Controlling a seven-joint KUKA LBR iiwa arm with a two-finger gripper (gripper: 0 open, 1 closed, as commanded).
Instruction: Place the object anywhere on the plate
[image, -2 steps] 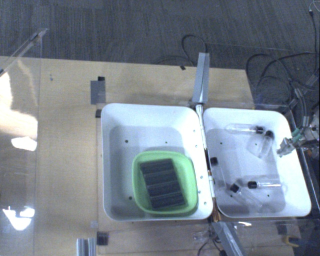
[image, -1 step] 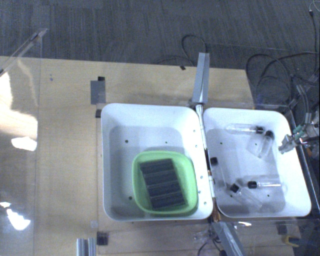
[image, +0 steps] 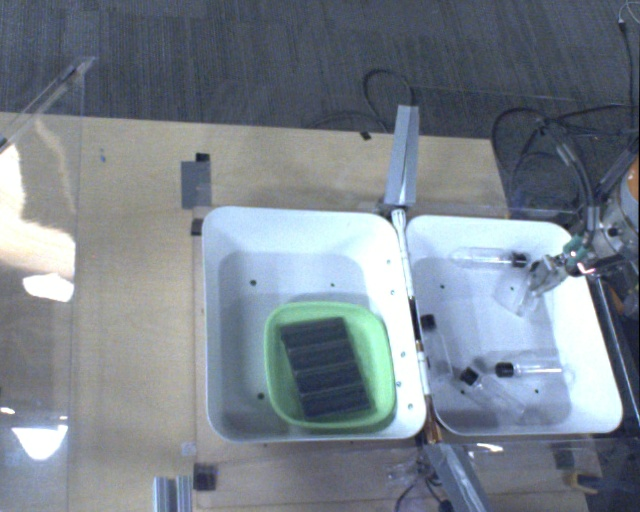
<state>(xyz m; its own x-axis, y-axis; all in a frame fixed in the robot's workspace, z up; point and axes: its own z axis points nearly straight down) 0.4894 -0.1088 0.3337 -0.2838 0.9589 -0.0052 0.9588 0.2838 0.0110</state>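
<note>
**Camera view: gripper at the far edge of the right bin, green plate in the left bin**

Camera view looks down on a tan wooden bench (image: 110, 330) with two shallow white bins side by side. In the left white bin (image: 230, 300) sits a light green square plate with rounded corners (image: 275, 345). It lies toward the near right part of that bin. On the plate rests a dark ribbed block (image: 322, 368), tilted a bit, and it covers most of the plate's middle.

In the right white bin (image: 590, 380) lie a few see-through plastic tubes with black caps. One clear tube (image: 485, 258) lies near the far wall, with its black cap pointing right. Another clear tube (image: 530, 371) lies near the front, with its cap on the left. A small black cap piece (image: 467, 377) sits just beside it, and another tiny black bit (image: 427, 322) lies near the wall between the bins. These things are all well apart from the plate.

The grey arm comes in from the right. Its two-finger gripper (image: 548, 270) is over the far right corner of the right bin, close to the capped end of the far tube. It is small and blurry, so I cannot tell if it is apart or together, or if anything is in it.

Black cables (image: 560, 140) curl on the bench beyond the bins. A grey metal bar (image: 403, 155) stands at the far end of the gap between the bins.
</note>
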